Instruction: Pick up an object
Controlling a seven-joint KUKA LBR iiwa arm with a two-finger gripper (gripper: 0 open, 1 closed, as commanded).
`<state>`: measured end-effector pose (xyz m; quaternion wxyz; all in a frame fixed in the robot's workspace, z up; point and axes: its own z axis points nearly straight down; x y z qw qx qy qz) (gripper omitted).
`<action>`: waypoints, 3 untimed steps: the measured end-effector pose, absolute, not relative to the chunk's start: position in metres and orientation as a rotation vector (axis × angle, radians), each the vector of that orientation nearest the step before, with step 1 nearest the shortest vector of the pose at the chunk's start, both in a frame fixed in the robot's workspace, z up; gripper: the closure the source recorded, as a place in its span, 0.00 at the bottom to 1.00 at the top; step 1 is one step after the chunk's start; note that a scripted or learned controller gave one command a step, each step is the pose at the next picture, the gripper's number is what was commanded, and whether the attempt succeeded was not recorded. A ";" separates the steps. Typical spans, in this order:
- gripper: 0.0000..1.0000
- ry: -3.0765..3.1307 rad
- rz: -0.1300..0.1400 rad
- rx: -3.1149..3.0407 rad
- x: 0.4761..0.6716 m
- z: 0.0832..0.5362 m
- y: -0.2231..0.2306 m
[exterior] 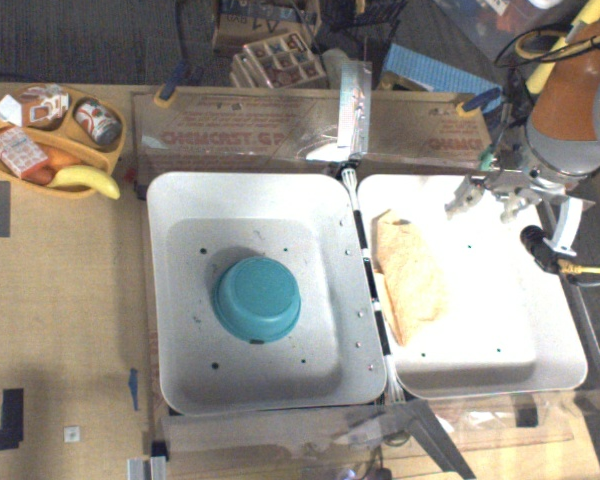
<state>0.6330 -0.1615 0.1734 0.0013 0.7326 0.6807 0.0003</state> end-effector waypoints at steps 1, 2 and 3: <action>0.00 2.239 0.012 2.188 0.593 0.092 -0.106; 0.00 2.248 0.001 2.191 0.599 0.173 -0.133; 0.00 2.468 0.014 1.922 0.566 0.093 -0.126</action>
